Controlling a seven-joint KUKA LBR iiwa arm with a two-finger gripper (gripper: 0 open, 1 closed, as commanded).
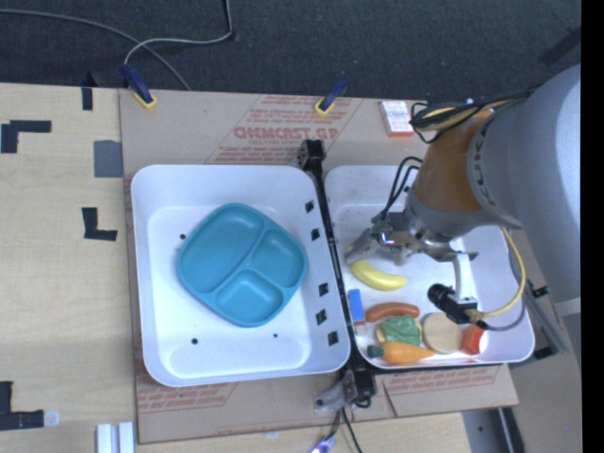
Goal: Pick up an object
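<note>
My gripper [370, 245] hangs low in the right bin [491, 352], at its left middle, with its fingers apart and pointing left. Nothing shows between them. A yellow banana [377, 276] lies just below the fingertips. Further toward the front edge lie a blue stick [355, 304], a red hot dog [392, 312], a green leafy piece [400, 331], an orange carrot [404, 353] and a tan round biscuit [440, 332] with a red piece [472, 340] beside it.
The left bin [151, 253] holds a blue divided plate [243, 263]. A black divider [326, 243] runs between the bins. The grey arm [510, 159] with its orange band covers the right bin's upper right. Cables loop over the right bin's right side.
</note>
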